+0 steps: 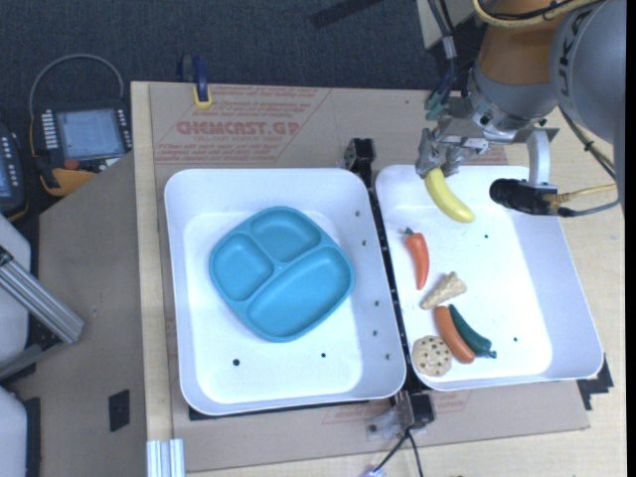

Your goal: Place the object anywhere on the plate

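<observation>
**Banana at the claw, plate waiting in the other bin**

Bench w/ cardboard sheet under two shallow white bins, dark floor around, a handheld screen unit far off to the claw's left.

Camera view: the arm comes in from the right, orange band above the wrist. The gripper sits over the back corner of the right bin. A banana hangs slantwise from directly under it, top end up between the fingers. My read: clamped on the banana's upper end, but the contact is small in frame, so not 100% sure. Can't tell if the banana's lower tip touches the bin floor or is just clear of it.

Nearer the camera than the claw, same bin: chili pepper, wedge of bread or cheese, hot dog w/ a dark green item alongside, cookie.

To the claw's left and nearer the camera, in the left bin: blue divided plate, nothing on it.

Step in hand, as I judge it: pick/lift of the banana, transfer not begun. Next move needs enough lift to clear the wall btw bins, then travel left to over the plate, lower, release. Any compartment will do.
</observation>
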`<state>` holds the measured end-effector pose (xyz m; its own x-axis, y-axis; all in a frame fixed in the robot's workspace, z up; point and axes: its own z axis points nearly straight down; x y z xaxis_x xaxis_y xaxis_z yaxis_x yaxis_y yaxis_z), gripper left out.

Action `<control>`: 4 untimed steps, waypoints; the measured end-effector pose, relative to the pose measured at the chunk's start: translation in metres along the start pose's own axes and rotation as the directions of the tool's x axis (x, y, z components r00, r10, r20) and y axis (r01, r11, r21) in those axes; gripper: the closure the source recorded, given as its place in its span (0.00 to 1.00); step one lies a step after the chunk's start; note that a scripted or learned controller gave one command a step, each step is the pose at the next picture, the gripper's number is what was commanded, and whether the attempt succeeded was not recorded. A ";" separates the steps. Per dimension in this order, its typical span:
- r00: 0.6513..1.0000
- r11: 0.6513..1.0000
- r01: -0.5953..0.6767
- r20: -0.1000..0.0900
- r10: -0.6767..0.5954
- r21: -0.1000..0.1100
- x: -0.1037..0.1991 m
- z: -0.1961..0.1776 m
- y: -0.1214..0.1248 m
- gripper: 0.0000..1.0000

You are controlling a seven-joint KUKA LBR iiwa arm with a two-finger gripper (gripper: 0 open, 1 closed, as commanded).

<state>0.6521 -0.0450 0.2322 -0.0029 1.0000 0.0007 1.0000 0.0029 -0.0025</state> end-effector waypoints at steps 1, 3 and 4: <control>1.000 1.000 0.002 0.000 -0.002 -0.005 0.055 -0.006 0.006 1.00; 1.000 1.000 0.001 0.000 -0.001 -0.001 0.161 0.017 0.001 1.00; 1.000 1.000 -0.002 0.000 0.002 -0.003 0.165 0.002 -0.007 1.00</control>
<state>0.6449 0.1196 0.2303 -0.0011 1.0000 0.0007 1.0000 0.0011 0.0007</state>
